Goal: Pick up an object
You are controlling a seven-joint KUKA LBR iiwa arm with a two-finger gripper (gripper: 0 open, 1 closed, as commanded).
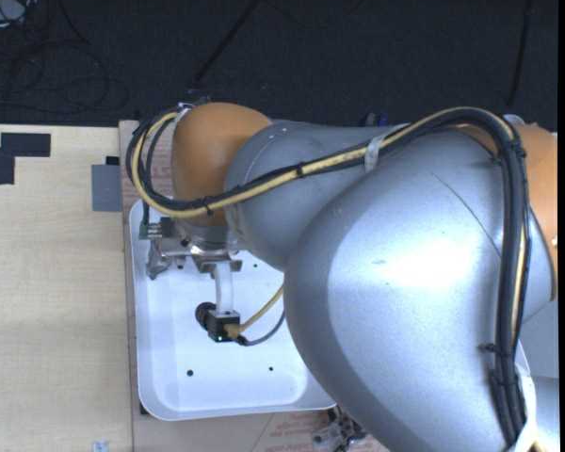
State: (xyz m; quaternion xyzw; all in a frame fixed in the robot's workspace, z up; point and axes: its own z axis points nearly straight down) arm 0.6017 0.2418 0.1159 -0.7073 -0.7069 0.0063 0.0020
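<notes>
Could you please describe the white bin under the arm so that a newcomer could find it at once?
Start from the big grey arm reaching in from the right. Below its orange band lies the white bin, a shallow tray with rounded corners. Its glossy white floor with small dark holes sets it apart from the pale wooden bench on its left.

Bright overhead light; soft glare on grey arm; dark background; slight blur.
</notes>
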